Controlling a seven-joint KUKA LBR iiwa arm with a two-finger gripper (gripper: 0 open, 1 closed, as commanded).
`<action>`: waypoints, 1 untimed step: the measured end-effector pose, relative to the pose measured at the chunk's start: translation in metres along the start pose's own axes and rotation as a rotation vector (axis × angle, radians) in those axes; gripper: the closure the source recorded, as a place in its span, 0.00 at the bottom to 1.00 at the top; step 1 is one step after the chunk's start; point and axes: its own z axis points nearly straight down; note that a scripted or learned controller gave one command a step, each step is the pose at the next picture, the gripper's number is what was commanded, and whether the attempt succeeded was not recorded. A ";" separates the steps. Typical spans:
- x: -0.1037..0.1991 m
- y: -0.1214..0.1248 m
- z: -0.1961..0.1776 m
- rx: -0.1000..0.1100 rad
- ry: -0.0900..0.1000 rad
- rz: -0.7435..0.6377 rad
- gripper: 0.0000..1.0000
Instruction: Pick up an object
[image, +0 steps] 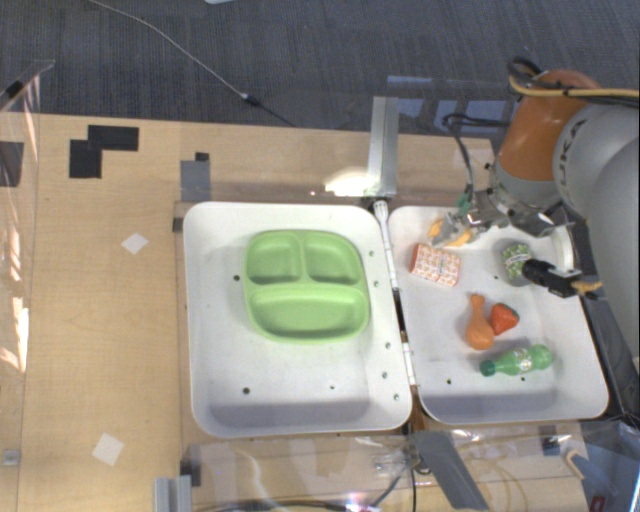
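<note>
my pincer (462, 222) is down in the right bin's (440, 395) far corner, over a small yellow-orange item (450, 236) i mean to pick, though i cannot tell if it's open or closed.

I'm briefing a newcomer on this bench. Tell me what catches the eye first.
The bright green divided tray stands out, alone in the left bin. Next comes the grey arm with its orange band reaching in from the right, its end effector low over the right bin by small scattered items, among them a green bottle.
</note>
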 end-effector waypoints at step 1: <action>0.072 0.013 -0.076 0.013 0.001 0.049 1.00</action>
